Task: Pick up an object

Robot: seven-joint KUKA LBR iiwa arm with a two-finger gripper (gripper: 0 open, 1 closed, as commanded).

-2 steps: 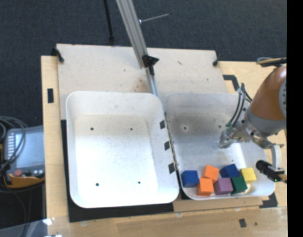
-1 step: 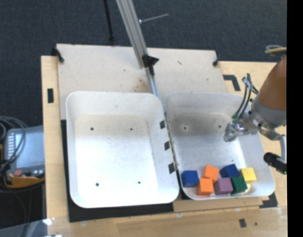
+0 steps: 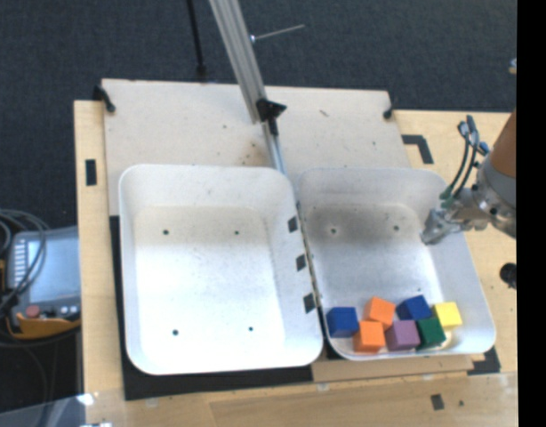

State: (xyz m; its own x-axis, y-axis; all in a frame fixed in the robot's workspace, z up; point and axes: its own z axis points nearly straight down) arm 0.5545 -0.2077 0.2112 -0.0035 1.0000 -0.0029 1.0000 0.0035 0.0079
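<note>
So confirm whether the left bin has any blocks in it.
No, the coloured blocks all sit clustered at the near end of the right bin.

Camera setup: single fixed overhead view.
You look down at a slant on the bench [image 3: 91,238] from moderate height; the two bins sit at centre, left bin [image 3: 140,194] toward 9 o'clock, right bin [image 3: 473,283] toward 3 o'clock.

Coloured blocks [image 3: 396,324] clustered, right bin's [image 3: 464,265] near edge
</note>
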